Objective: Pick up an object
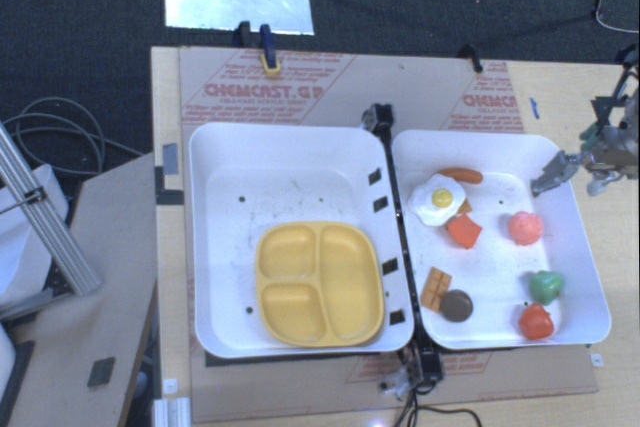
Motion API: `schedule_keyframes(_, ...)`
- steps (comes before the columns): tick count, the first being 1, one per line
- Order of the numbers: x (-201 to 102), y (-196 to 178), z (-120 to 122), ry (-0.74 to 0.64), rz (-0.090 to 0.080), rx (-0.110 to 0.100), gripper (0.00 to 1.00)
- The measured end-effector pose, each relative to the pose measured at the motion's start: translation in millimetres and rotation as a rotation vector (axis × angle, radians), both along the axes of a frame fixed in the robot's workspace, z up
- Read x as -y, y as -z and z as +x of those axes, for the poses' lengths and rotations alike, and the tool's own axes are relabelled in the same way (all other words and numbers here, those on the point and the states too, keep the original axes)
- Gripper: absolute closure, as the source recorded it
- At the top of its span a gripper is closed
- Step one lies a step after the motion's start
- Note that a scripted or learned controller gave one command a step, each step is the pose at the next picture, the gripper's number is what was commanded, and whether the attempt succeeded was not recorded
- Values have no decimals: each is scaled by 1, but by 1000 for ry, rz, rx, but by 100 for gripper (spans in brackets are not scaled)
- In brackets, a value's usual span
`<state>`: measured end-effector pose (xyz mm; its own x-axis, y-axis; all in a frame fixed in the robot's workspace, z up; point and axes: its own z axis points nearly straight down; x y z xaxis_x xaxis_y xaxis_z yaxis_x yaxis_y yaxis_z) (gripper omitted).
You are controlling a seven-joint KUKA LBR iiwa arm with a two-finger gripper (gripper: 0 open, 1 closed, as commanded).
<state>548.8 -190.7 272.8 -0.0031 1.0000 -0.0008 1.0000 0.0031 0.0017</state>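
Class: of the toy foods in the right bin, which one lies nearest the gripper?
The pink ball. It sits just below-left of the gripper at the bin's right wall; the sausage and fried egg lie farther left.

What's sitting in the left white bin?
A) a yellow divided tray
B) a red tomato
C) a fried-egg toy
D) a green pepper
A: the yellow divided tray lies alone in the left bin, while the small toy foods sit in the right bin.
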Motion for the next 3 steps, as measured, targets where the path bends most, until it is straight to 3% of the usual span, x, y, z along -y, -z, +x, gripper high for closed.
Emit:
schedule_keyframes(1, 15, 196, 54, -2, 0, -1, 0)
schedule_keyframes(2, 17, 188, 118, -9, 0, -22, 0)
schedule_keyframes(3, 15, -128, 121, -4, -7, 21, 0)
